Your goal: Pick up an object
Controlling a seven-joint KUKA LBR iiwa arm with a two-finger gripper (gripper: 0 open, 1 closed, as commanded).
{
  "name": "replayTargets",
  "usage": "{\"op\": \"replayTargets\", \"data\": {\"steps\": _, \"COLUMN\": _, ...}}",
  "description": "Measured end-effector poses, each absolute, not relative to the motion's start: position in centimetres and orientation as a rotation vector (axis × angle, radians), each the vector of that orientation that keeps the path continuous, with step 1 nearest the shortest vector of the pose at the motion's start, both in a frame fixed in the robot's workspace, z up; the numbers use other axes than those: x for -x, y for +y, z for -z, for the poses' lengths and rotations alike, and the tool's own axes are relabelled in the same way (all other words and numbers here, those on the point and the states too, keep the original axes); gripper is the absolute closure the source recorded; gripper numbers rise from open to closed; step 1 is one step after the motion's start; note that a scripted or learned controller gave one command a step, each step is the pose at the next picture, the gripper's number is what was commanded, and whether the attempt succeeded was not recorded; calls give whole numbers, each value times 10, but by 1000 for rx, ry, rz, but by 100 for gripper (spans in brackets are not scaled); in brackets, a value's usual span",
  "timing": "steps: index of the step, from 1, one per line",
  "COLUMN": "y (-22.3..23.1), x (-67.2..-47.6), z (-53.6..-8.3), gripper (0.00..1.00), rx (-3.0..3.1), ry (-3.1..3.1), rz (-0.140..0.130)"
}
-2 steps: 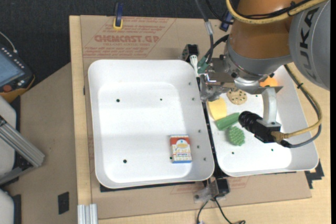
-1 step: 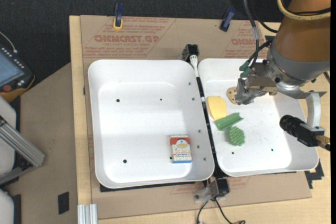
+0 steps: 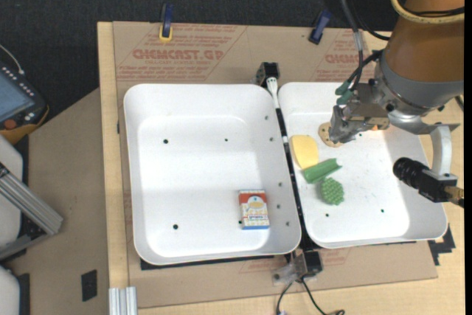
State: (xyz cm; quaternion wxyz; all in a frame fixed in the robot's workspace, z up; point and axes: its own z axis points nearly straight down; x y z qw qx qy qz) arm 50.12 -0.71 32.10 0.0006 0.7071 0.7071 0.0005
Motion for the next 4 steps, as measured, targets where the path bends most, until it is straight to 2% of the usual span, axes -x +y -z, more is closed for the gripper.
{"op": "replayTargets", "data": {"steps": 3, "y": -7, "x": -503, "z": -351, "gripper": 100, "rx": -2214, "ry": 2218, "rz": -6}}
{"op": "replayTargets", "data": {"steps": 4, "y": 99, "x": -503, "z": -396, "gripper": 100, "rx": -2207, "ry": 2232, "rz": -11}}
